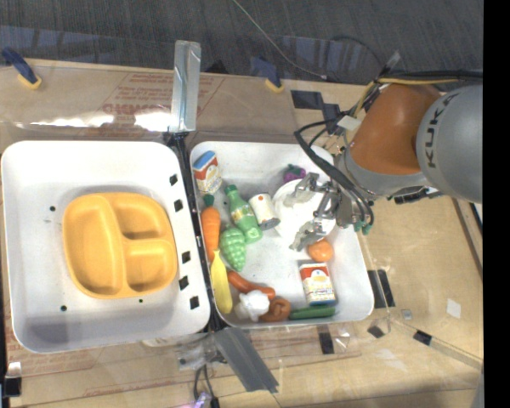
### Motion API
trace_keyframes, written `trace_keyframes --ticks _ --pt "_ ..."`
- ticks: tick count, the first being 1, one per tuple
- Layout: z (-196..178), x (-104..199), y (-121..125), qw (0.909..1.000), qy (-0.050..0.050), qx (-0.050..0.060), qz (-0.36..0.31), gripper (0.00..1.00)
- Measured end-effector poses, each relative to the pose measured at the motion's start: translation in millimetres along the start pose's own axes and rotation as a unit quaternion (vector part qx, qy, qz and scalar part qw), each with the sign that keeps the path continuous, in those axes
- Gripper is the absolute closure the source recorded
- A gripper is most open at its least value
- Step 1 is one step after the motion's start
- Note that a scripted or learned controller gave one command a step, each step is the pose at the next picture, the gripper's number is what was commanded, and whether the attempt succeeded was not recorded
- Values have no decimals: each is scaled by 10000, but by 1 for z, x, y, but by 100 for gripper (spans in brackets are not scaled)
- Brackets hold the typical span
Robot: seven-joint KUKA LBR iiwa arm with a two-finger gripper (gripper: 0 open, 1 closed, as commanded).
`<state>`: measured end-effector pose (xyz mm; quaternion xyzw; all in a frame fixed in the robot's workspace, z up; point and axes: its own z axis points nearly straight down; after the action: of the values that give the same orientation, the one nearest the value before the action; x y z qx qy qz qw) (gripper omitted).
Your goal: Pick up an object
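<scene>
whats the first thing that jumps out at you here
The yellow tray sits alone in the left bin. The right bin is crowded with toy food, with a carrot by its left wall. The arm's hand hangs over that bin's right side, just above a small orange ball.

Pincer (pixel 313 225) over right bin (pixel 353 266), beside orange ball (pixel 321 250)

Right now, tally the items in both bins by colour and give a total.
Yellow: 2, tray, banana
Orange: 2, carrot, round fruit
Green: 3, bottle, grapes, long vegetable
Other colours or too cluttered to tell: about 7
Total: about 14
</scene>
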<state>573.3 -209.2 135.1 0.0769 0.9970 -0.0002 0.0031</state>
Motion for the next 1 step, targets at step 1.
trace_keyframes --ticks 1 --pt "35 54 -5 9991 -36 -9 414 0"
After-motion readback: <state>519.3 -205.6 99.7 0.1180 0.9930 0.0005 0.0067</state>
